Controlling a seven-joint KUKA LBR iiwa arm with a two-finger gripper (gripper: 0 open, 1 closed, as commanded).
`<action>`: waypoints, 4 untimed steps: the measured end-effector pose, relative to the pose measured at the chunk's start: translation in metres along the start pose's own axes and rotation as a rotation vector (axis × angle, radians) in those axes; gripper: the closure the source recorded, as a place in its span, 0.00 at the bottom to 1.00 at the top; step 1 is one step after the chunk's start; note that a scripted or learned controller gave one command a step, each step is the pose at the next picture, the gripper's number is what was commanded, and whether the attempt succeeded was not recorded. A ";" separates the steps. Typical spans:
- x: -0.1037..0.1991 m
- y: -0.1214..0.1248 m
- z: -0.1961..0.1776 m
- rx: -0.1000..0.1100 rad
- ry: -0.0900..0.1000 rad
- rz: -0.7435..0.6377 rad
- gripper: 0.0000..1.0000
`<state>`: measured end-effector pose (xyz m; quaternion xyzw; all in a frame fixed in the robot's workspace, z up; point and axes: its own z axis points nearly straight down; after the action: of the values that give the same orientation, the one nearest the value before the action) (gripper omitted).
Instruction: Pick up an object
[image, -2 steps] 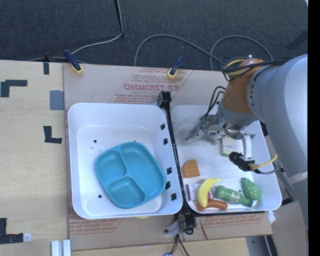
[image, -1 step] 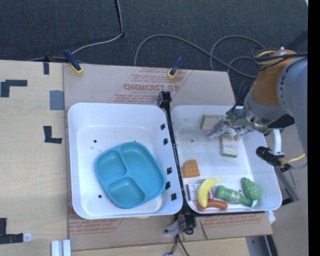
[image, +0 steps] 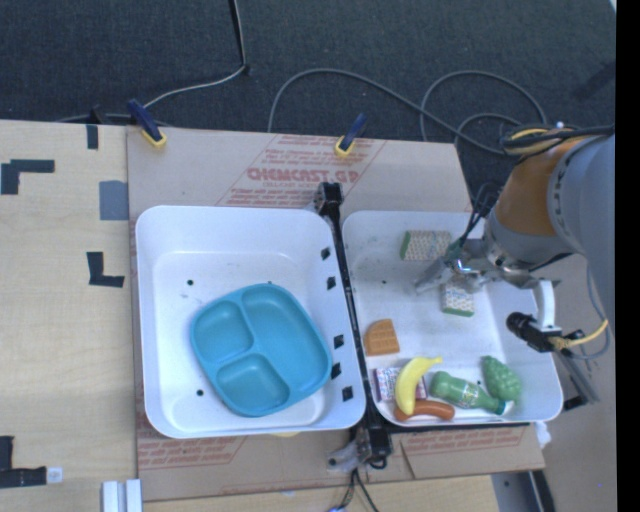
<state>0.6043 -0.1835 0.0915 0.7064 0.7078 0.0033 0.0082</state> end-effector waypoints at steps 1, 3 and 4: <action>-0.001 0.002 -0.012 -0.007 -0.006 -0.001 1.00; 0.074 -0.053 -0.018 0.020 0.008 0.001 1.00; 0.074 -0.053 -0.018 0.018 0.008 0.001 0.00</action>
<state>0.5509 -0.1097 0.1085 0.7069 0.7073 -0.0005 -0.0011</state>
